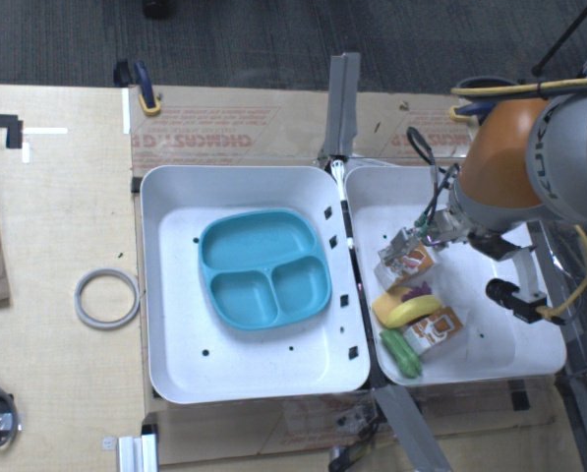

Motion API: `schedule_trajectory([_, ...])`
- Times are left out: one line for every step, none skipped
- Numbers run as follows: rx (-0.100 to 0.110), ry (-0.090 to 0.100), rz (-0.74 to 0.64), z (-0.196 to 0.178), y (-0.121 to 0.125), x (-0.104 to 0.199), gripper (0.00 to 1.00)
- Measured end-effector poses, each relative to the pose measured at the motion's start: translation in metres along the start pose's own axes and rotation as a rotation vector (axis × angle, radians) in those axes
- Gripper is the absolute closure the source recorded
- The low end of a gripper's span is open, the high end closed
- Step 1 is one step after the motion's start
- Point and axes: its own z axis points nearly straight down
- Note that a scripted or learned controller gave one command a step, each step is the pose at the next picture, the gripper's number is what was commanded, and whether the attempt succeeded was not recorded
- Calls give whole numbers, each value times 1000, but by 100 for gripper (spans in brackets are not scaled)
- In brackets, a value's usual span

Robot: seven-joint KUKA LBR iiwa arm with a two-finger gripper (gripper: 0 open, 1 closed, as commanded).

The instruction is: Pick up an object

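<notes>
Two shallow white bins sit side by side on the counter (67, 214). The left bin (165, 264) holds one blue divided plate (264, 268) with three compartments. The right bin (490, 347) holds four small things in a cluster near its left wall: one yellow banana (408, 310), one green vegetable (402, 353) just below it, one orange-and-white carton (436, 328) touching the banana's right end, and one small printed packet (411, 260) above them. A bit of purple shows between packet and banana. The gripper (408, 247) hangs right over the packet, but whether it is spread or pinching cannot be told. One grey ring (107, 297) lies on the counter left of the bins.
</notes>
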Motion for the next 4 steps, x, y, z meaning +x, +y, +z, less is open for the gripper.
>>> schedule_trajectory([-2,-2,-119,0,-11,3,0])
schedule_trajectory([-2,0,242,-1,-39,8,0])
schedule_trajectory([-1,-2,284,-2,-87,12,0])
schedule_trajectory([-1,0,184,-2,-88,8,0])
